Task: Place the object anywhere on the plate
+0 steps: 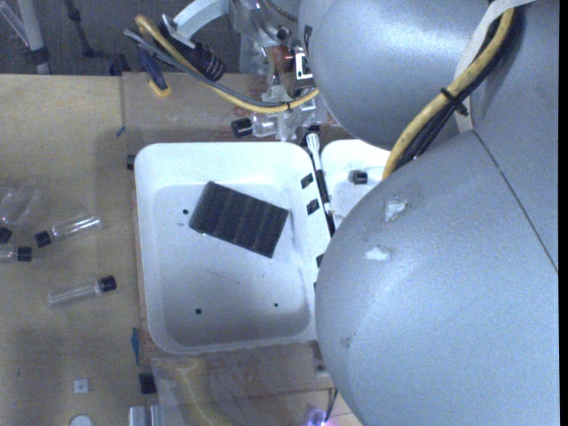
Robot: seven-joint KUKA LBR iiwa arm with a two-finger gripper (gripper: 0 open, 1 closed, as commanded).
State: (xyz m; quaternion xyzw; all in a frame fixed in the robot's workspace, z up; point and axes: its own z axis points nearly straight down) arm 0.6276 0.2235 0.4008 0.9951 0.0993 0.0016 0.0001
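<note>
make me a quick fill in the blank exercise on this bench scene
1. The dark ribbed rectangular slab lies inside the ____ bin.
2. The clear tubes on the wooden bench have ____ caps.
3. The cable strapped along the grey arm is ____ in colour.
4. The slab lies ____ to the bin's walls, not square with them.

Missing words: left; black; yellow; askew

The pale wooden tabletop (62, 131) carries two shallow white bins side by side: the left bin (146, 238) in full view, the right bin (342, 158) mostly hidden. Clear, black-capped tubes (80, 289) lie left of them.
</note>
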